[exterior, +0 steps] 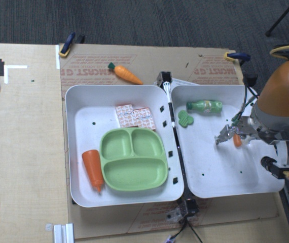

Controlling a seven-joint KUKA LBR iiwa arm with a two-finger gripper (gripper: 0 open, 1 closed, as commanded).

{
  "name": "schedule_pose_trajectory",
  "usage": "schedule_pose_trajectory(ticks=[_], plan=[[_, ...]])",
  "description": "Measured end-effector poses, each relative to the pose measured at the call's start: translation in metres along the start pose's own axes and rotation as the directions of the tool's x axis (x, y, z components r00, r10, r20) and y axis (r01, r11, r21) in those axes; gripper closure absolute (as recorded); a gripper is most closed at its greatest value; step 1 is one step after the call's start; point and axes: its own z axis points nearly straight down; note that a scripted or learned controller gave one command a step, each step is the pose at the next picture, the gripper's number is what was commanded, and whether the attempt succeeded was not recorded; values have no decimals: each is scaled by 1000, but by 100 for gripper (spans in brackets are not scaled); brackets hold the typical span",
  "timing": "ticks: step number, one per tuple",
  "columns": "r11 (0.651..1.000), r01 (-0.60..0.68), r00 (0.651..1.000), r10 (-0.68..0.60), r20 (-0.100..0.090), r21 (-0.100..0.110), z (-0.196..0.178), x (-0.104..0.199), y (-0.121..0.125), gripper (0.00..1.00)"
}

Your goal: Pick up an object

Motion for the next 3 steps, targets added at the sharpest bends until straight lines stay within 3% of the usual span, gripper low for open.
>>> schedule_pose_trajectory(ticks=[1,2,3], plan=[[1000,-2,1000,2,0,0,-9,0,0,100],[1000,-2,1000,2,0,0,-9,0,0,0],[999,32,999,-32,0,1,-54,40,22,0]])
